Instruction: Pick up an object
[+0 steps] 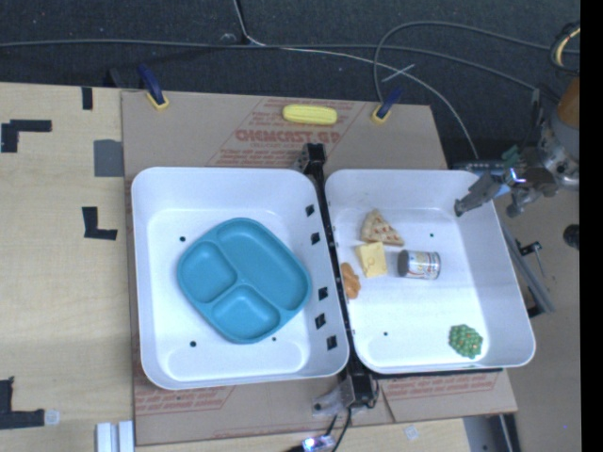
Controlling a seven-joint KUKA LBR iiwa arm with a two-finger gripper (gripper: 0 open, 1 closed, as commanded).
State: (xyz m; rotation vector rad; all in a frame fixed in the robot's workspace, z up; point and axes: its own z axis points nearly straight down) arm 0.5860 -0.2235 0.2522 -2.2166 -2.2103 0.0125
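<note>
a green bumpy ball point(464, 340) sits nearest, in the front right corner of the right bin point(490, 252). further back in that bin a small can point(418, 265) lies on its side, just beside a yellow cheese block point(373, 259). a pizza slice point(381, 226) rests behind the cheese, and an orange piece point(350, 280) lies against the bin's left wall. the left bin point(151, 252) holds a blue divided plate point(243, 279). a yellow banana-like piece point(309, 115) lies on the cardboard behind both bins. the gripper point(492, 189) hovers at the right bin's far right rim, released, fingers apart, with nothing between them.
</note>
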